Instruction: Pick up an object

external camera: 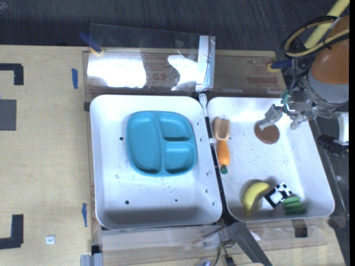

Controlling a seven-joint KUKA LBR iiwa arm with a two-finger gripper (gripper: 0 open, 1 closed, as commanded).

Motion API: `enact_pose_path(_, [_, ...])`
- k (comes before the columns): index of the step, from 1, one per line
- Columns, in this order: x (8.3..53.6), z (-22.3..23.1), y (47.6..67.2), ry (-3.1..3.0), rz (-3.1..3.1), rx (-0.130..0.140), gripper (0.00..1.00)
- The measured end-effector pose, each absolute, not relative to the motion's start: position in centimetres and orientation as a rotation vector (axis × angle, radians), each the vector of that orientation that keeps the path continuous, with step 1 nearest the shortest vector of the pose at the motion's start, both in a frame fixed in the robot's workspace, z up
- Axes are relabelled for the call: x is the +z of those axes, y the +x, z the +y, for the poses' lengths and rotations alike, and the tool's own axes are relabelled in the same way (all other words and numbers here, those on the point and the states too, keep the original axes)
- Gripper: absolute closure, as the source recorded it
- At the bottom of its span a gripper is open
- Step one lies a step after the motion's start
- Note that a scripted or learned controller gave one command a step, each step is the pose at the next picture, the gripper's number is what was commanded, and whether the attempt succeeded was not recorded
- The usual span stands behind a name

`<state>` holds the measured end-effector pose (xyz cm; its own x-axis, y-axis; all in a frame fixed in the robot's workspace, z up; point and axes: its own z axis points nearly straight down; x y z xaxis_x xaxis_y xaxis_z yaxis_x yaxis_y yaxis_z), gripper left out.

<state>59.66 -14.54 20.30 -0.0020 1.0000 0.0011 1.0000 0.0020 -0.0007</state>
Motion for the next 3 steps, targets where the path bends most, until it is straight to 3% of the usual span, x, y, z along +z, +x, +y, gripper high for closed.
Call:
enact_pose_path(1, [8.8,-18.8,63.5,-2.27,-2.183,-0.007,0.0])
enact_pose_path(2, [9.8,-18.8,63.5,-2.269,-2.183,-0.005,1.0])
enact_pose_path(3, [18.8,-8.3,64.4,-1.991,-2.439,-0.01,1.0])
